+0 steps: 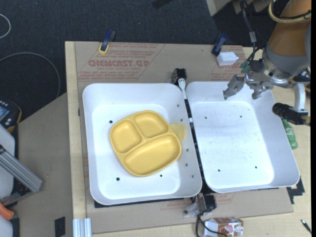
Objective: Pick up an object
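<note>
Upper right of the frame, the claw point(245, 88) hangs spread apart over the right bin point(247, 181); a yellow plate point(144, 142) lies in the left bin point(98, 132).

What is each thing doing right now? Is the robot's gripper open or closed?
Gripper: open, holding nothing, above the right bin's far edge.
Yellow plate: lying flat, right way up, in the left bin.
Left bin: holds the plate.
Right bin: sits beside the left bin.

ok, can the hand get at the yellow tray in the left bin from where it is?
Probably yes: the hand hangs open over the right bin's far edge, and nothing covers the yellow tray.
</note>
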Tool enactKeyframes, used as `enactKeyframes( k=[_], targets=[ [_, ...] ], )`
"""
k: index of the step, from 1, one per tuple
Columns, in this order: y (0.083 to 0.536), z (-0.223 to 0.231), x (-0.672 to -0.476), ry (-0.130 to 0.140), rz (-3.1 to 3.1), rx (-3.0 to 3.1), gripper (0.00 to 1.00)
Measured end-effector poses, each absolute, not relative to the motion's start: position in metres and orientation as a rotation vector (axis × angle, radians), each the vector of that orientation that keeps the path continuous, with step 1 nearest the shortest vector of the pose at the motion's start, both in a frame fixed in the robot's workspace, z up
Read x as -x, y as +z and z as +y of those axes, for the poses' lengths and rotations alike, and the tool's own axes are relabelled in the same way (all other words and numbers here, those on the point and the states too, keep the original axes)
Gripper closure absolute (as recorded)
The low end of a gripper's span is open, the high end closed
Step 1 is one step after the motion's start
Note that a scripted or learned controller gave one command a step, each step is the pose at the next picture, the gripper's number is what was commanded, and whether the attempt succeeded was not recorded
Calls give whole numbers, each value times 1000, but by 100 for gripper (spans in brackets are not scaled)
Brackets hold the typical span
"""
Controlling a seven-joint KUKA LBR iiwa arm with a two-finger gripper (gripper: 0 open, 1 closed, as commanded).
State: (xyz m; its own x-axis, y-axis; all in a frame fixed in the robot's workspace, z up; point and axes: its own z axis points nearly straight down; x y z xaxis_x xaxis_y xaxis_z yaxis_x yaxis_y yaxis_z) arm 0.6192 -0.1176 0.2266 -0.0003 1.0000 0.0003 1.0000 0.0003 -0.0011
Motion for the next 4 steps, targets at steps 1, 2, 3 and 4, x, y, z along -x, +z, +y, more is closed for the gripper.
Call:
enactKeyframes(
  k=[1,2,3,4],
  targets=[
    [311,-76,-542,-6,-2226,2218,0],
    [368,-7,-484,-3,-2228,2215,0],
    [376,-10,-488,-4,-2226,2221,100],
    [393,88,-479,-7,-2234,2211,100]
  ],
)
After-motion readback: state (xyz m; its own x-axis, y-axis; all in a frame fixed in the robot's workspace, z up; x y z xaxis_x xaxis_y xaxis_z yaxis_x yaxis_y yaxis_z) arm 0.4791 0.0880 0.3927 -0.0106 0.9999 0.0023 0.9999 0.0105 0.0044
